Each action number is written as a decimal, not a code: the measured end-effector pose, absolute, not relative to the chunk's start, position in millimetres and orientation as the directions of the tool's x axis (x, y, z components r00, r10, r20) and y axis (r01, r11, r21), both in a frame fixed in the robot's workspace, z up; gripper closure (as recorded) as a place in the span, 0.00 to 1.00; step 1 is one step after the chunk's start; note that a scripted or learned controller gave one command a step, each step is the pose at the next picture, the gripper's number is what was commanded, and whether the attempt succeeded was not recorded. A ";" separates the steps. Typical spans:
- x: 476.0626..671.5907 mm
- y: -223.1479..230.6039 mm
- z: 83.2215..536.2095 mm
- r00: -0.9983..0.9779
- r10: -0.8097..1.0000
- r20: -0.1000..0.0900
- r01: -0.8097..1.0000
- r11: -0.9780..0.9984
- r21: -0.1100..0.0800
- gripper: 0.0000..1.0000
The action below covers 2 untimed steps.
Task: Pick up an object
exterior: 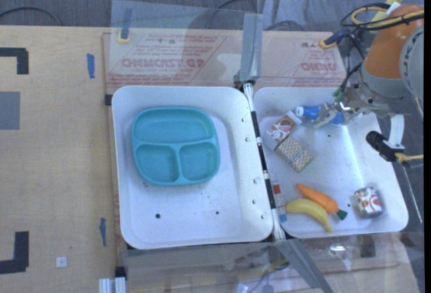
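1. Grey carpet with black cables borders a wooden counter (54, 150) marked with black and blue tape, which bears two shallow white bins side by side.
2. Lying flat in the left bin (182, 224) is a teal divided plate (176, 145) with three compartments, set toward the bin's upper left.
3. Reaching in from the right, the grey arm with its orange band (387, 49) hangs over the upper right corner of the right bin (384, 170).
4. At the arm's end, the tool (335, 112) sits low near the bin's back wall, just beside or touching a small blue-and-white object (310, 112); whether it is parted or closed cannot be told, nor whether it grips anything.
5. Just left of that object lies a red-and-white packet (283, 128), with a patterned tan box (294, 153) touching it below.
6. Near the bin's front edge, an orange carrot (316, 197) rests against a yellow banana (308, 211), the carrot above the banana.
7. Well to the right of that pair, a small red-and-white can (368, 202) lies on its side near the bin's lower right corner.
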<state>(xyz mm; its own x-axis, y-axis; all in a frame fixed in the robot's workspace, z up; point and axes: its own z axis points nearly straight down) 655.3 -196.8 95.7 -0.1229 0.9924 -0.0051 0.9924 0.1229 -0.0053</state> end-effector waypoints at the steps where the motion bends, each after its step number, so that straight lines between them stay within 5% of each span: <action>1: 668.3 -131.2 171.6 -0.117 0.993 -0.002 0.993 0.117 0.003 1.00; 2: 668.2 -130.7 171.2 -0.117 0.993 -0.002 0.993 0.117 0.002 0.00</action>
